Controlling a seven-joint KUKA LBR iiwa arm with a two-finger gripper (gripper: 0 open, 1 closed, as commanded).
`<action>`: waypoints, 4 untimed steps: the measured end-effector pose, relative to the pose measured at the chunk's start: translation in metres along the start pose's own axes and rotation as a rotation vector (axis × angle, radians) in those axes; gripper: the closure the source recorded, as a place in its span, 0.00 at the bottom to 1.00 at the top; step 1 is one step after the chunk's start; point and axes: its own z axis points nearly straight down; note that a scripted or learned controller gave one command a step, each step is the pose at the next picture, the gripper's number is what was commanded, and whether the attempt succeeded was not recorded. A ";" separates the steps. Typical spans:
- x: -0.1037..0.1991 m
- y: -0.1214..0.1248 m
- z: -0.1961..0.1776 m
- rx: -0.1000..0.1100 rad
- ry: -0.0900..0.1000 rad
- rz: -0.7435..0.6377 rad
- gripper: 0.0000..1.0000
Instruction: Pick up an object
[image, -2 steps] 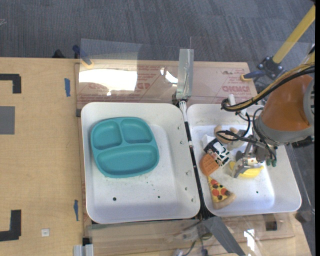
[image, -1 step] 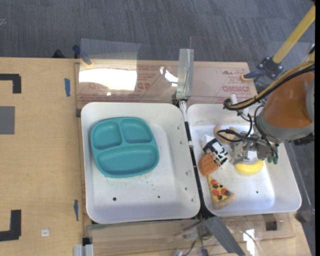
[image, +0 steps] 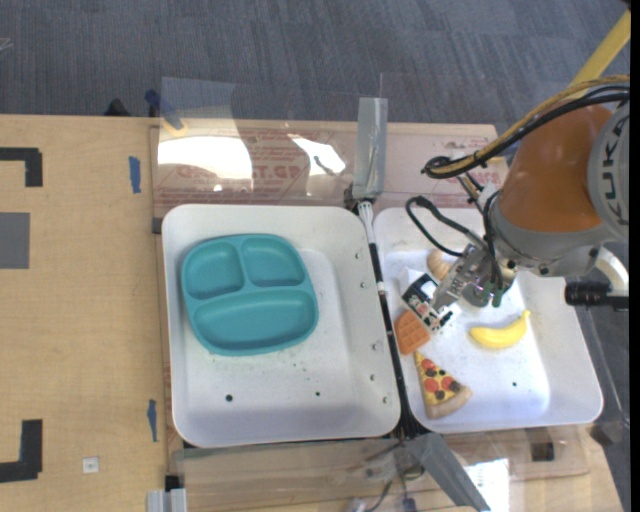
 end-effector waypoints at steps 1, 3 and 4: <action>0.100 0.041 -0.053 0.003 0.005 0.308 1.00; 0.159 0.105 0.097 0.003 0.004 1.292 1.00; 0.173 0.141 0.022 0.011 0.002 1.735 1.00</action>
